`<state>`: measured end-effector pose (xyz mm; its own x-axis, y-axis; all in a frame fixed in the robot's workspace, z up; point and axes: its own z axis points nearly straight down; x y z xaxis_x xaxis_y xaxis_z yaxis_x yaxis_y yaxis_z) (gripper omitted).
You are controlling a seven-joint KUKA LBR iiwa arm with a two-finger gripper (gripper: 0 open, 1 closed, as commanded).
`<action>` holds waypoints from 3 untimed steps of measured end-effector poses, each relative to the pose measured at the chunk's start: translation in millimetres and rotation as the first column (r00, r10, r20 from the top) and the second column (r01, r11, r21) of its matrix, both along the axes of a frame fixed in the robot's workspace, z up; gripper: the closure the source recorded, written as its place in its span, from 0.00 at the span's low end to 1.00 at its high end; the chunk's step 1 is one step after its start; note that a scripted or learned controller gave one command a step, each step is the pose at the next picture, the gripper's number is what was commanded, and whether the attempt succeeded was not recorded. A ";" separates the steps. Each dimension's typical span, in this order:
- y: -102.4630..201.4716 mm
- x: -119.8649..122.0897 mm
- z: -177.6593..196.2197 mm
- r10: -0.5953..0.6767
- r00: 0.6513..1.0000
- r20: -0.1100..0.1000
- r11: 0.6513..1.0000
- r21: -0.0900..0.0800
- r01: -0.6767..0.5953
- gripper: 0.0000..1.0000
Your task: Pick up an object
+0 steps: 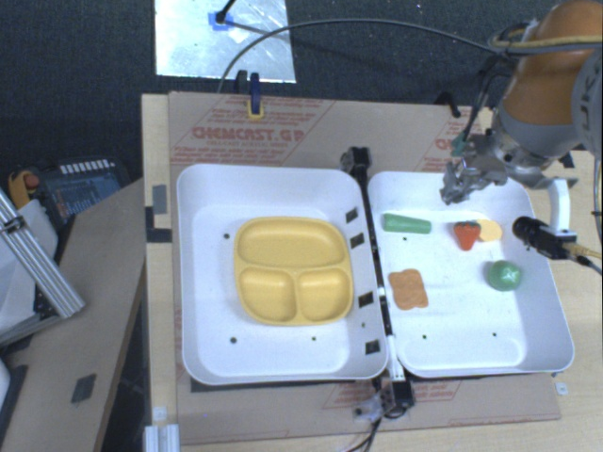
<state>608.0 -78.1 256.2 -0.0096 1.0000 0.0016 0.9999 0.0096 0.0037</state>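
jaws [456,192] of unclear state above the smooth white right bin [471,347], near the glossy green pod [406,222]

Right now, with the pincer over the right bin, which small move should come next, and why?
Probably lower the pincer a little toward the near-left, onto the long green toy vegetable. It is the closest item, lies flat on the shallow white right bin and stands apart from the red-orange toy piece, so nothing crowds it.
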 end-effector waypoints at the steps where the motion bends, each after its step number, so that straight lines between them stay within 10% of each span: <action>1: 45.9 0.1 -11.8 -0.001 1.000 -0.003 1.000 0.000 0.001 1.00; 3: 162.8 8.6 -9.3 0.000 1.000 -0.001 1.000 0.001 0.000 1.00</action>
